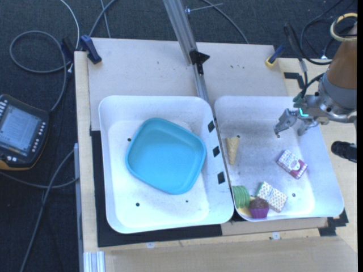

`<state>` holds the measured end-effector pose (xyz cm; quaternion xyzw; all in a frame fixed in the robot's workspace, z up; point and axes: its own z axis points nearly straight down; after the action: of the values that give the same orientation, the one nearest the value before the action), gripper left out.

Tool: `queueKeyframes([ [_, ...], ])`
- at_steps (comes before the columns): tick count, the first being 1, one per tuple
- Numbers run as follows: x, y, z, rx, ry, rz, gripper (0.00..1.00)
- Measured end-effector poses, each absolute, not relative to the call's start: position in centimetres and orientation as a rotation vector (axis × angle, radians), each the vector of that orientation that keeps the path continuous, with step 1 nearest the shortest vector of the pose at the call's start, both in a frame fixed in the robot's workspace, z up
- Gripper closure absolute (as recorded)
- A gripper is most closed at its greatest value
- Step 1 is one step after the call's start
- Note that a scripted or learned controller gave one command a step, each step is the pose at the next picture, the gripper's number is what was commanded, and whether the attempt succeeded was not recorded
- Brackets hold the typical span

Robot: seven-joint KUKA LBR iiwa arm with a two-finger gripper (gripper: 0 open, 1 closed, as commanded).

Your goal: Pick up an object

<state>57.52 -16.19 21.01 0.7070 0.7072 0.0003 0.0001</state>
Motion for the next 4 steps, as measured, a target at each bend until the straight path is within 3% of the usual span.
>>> queueKeyframes([
  [1,57.5,-16.2,21.0,2.221,2.222,0.001,0.0],
  [3,58.1,-15.0,10.9,2.223,2.225,-0.004,0.0],
  [4,58.1,-14.9,9.5,2.221,2.223,-0.001,0.0],
])
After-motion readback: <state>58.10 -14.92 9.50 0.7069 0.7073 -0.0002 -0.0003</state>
